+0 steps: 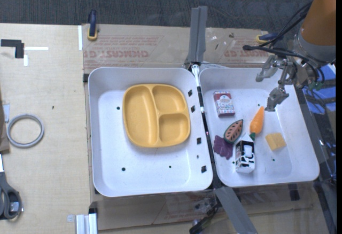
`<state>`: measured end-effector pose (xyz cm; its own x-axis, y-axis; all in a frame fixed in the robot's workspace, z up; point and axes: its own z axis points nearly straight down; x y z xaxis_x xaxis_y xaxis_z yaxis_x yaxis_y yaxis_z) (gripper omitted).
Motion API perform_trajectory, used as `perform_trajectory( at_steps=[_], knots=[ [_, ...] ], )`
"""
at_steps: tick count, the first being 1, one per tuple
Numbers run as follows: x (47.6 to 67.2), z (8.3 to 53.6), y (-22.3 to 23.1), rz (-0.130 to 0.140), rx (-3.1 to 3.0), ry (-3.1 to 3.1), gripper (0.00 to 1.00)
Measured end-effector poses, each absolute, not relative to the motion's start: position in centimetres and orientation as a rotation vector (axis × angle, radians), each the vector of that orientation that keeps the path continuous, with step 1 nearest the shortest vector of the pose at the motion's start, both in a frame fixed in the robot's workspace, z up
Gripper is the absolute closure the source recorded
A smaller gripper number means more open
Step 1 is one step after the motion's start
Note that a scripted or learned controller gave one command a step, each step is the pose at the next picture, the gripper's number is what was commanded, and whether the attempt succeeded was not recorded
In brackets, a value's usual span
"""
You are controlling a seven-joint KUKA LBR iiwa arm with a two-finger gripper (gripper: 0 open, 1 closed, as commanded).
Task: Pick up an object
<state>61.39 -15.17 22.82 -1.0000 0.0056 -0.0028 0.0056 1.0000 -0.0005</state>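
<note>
Carrot [257, 120] in right bin [299, 171]; end effector [273, 100] poised just above, angled down-left.

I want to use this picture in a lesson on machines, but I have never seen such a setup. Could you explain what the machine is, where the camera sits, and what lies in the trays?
One camera looks down at a slant on a bench with two shallow white bins. The grey and orange robot arm reaches in from the right; its gripper hangs above the right bin and nothing shows between its fingers. The left bin holds a yellow divided plate. The right bin holds a small red box, a toy carrot, a watermelon slice, a purple piece, a yellow block and a black and white carton.
</note>
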Motion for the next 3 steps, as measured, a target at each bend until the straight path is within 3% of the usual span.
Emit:
perform_trajectory(
  at_steps=[1,2,3],
  knots=[
    [62.4,11.3,-14.4,-0.001,0.417,3.111,0.0],
    [60.6,10.7,-10.1,0.0,0.519,3.096,0.0],
    [65.2,9.3,-15.4,-0.002,0.921,2.999,0.0]
  ],
)
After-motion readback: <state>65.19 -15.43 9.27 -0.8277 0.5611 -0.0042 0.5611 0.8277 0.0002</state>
